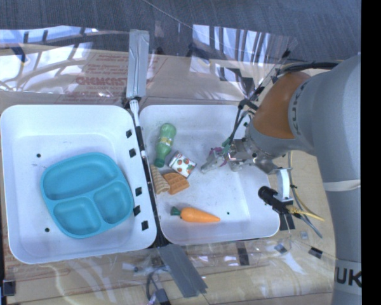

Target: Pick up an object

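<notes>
small printed box [181,164] lies in the right bin [254,224], just left of the tool [214,159]; carrot [199,216] sits nearer the front, long axis left-right. whether the tool is apart or together, i cannot tell.

Bench [63,75] w/ 2 white bins: left bin [13,170], right bin [254,224].

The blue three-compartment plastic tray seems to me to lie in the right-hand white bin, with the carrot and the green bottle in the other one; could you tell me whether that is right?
Not quite: the blue three-compartment plastic tray lies in the left-hand white bin, as the camera view shows. The orange toy carrot and the green bottle are in the other one, the right-hand white bin.
</notes>
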`<act>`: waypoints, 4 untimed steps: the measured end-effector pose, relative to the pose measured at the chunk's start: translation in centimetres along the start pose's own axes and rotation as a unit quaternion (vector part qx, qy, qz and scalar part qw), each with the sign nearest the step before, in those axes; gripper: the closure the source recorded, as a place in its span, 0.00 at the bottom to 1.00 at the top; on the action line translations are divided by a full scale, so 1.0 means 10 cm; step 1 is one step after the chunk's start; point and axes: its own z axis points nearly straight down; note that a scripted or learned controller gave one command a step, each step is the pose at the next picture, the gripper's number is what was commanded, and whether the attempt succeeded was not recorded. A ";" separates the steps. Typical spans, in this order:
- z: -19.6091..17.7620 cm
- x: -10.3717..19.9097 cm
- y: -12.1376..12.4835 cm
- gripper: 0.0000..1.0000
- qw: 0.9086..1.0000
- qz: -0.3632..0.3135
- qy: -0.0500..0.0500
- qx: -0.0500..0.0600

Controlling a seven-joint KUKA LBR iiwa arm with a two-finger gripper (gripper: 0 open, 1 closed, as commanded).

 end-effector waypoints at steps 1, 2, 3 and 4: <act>0.00 0.31 0.85 0.00 1.000 0.000 0.001 -0.002; 0.00 0.10 0.12 0.00 1.000 0.001 0.000 0.000; -0.10 0.11 0.13 1.00 1.000 -0.001 0.000 0.000; -1.53 0.71 0.13 1.00 1.000 -0.001 0.000 -0.007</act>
